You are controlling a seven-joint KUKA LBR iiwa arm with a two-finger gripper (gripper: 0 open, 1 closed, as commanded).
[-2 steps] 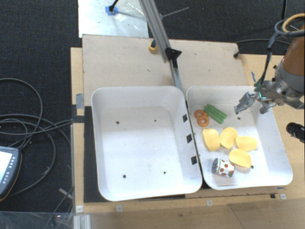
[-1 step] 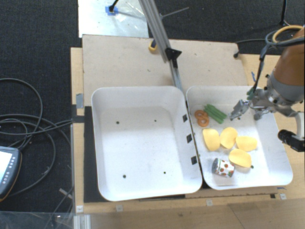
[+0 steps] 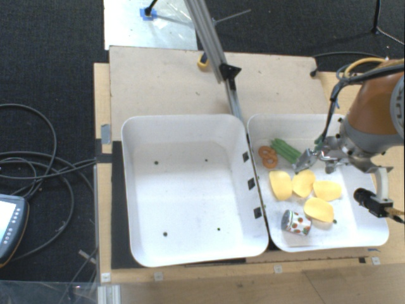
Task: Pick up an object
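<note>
In the right bin [image 3: 373, 233] lie several yellow pieces: one [image 3: 280, 185] on the left, one [image 3: 304, 183] beside it, one [image 3: 327, 190] further right and one [image 3: 319, 210] nearer the front. A green piece [image 3: 286, 149] and an orange ring-shaped piece [image 3: 268, 157] lie at the bin's back left. A small patterned can [image 3: 295, 223] rests on its side at the front. My gripper [image 3: 316, 162] hangs just above the back edge of the yellow pieces. It is open, with nothing between its fingers.
The left bin [image 3: 183, 189] stands next to the right one, and their rims meet at a divider with black clips [image 3: 251, 183]. A slanted metal pole [image 3: 212, 37] crosses the back of the bench. Cables and a pendant [image 3: 9, 223] lie on the floor at the left.
</note>
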